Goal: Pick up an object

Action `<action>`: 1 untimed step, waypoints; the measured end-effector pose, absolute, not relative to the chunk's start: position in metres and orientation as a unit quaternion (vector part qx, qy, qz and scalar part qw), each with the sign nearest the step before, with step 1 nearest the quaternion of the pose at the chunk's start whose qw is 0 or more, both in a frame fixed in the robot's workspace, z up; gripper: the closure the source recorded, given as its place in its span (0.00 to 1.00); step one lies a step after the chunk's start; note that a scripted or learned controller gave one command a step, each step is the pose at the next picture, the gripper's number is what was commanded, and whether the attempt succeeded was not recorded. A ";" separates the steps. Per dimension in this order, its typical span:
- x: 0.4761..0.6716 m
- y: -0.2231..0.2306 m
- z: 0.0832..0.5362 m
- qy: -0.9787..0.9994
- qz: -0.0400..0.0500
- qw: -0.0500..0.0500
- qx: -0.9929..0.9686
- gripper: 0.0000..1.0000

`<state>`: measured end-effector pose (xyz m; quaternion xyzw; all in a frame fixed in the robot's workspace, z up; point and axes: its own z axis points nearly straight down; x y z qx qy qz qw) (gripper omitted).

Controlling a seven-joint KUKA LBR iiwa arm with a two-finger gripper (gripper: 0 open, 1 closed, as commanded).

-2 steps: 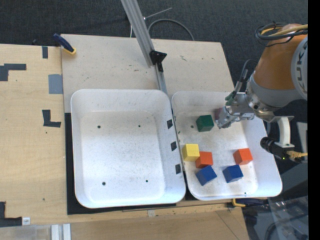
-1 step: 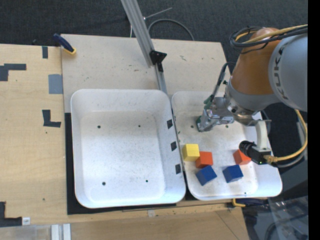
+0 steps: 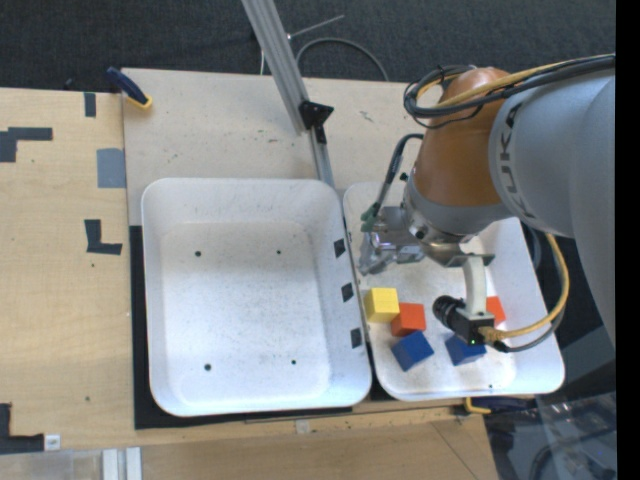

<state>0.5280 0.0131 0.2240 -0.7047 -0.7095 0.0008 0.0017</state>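
The right bin (image 3: 530, 368) holds a yellow cube (image 3: 382, 302), an orange cube (image 3: 408, 318) touching it, and a blue block (image 3: 411, 350) just in front. A second blue block (image 3: 465, 349) and an orange piece (image 3: 494, 312) lie further right, partly hidden by a black part of the arm. My gripper (image 3: 378, 251) hangs over the bin's left side, just above the yellow cube. The grey wrist with its orange band covers the back of the bin.
The left bin (image 3: 240, 298) stands beside the right one, sharing a ridge in the middle. A slanted metal pole (image 3: 280, 48) crosses behind the bins. Cables loop around the wrist. A blue and yellow tool (image 3: 130, 86) lies at the bench's back left.
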 end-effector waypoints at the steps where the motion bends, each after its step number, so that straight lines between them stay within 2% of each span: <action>1: 0.520 0.067 0.236 -0.710 0.000 0.001 -0.704 1.00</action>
